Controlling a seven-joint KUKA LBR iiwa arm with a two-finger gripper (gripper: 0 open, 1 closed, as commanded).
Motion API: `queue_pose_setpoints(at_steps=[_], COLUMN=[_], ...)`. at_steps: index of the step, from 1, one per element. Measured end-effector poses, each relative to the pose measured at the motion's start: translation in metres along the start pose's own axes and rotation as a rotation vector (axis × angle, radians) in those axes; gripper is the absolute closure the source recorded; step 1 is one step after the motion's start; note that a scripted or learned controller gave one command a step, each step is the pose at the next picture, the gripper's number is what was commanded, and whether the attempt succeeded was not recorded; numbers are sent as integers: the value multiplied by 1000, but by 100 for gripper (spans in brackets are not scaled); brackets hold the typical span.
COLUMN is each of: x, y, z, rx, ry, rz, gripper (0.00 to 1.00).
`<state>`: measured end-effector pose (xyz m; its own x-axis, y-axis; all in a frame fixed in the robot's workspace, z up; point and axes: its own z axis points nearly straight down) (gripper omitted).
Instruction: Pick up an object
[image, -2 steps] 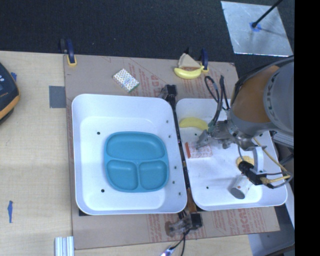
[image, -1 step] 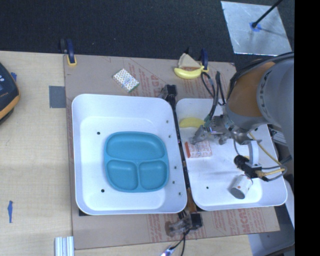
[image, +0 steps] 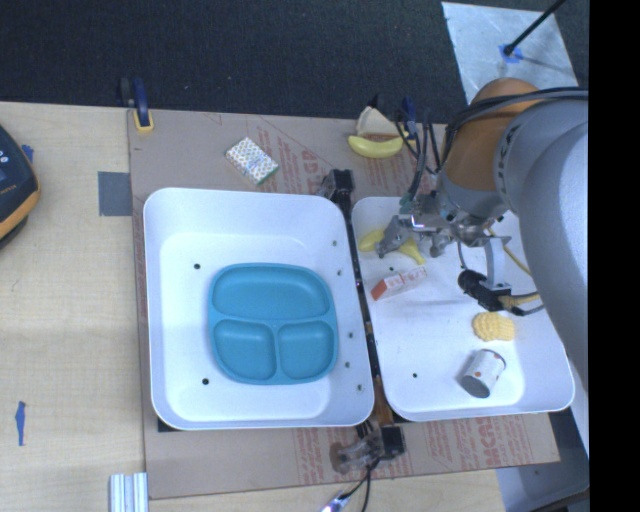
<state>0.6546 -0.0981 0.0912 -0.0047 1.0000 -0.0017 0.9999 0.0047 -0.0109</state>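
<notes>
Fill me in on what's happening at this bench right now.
A grey KUKA arm reaches in from the right, its gripper low over the far end of the right bin, just above a yellow piece and a small red-and-white packet. Nothing is visibly held. A yellow corn-like toy and a grey cup on its side lie nearer in that bin. The left bin holds a blue divided plate. A banana sits outside the bins.
</notes>
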Motion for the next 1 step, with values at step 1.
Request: queue_pose_setpoints(at_steps=[1], x=[3], y=[0], z=[0], rx=[1], ry=[-1], rz=[1], gripper=[0])
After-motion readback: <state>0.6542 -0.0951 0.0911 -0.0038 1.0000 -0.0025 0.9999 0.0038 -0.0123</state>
